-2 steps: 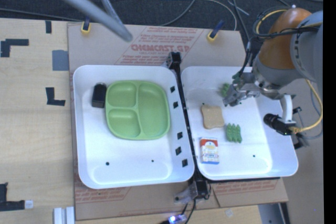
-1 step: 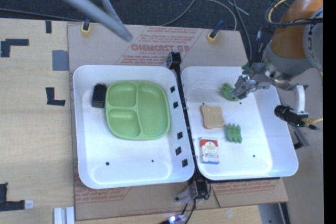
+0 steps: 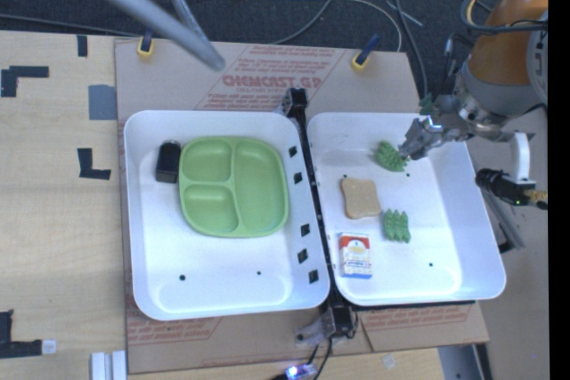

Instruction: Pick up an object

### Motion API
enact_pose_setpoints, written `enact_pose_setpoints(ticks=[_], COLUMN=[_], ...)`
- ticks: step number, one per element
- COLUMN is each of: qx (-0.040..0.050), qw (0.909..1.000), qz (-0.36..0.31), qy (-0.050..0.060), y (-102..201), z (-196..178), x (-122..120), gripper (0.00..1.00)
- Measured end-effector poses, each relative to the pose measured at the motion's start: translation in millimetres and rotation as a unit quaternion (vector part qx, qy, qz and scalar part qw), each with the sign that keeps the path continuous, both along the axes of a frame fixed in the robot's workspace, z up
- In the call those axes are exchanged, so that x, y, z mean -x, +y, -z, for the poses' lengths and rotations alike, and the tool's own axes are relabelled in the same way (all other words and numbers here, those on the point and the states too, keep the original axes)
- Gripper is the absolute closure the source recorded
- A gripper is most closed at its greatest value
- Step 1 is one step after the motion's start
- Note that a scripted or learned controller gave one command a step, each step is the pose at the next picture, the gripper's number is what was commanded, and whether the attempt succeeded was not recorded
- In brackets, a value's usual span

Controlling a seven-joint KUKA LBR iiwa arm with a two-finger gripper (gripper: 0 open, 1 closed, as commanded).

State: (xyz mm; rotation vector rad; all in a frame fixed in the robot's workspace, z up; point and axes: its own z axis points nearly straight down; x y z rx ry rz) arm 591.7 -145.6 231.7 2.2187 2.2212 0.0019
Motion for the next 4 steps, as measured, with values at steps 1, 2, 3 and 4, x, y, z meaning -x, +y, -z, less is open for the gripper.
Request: enact_pose_setpoints(ticks=[1,2,3,4], qx=[-0.0007,-0.0014,-0.0012,-0.0005], qw=[1.0,1.0,1.0,1.0], qz=[-0.002,-0.003,-0.003,-0.002], qy=[0.002,0.001,0.002,0.002], y=[48.9,105.4,159.1,210.3], z=[7.8,0.1,-6.0,9.4], x=[1.6,-0.1,-3.8,-19.3], gripper=[1.0,1.0,1.0,1.0])
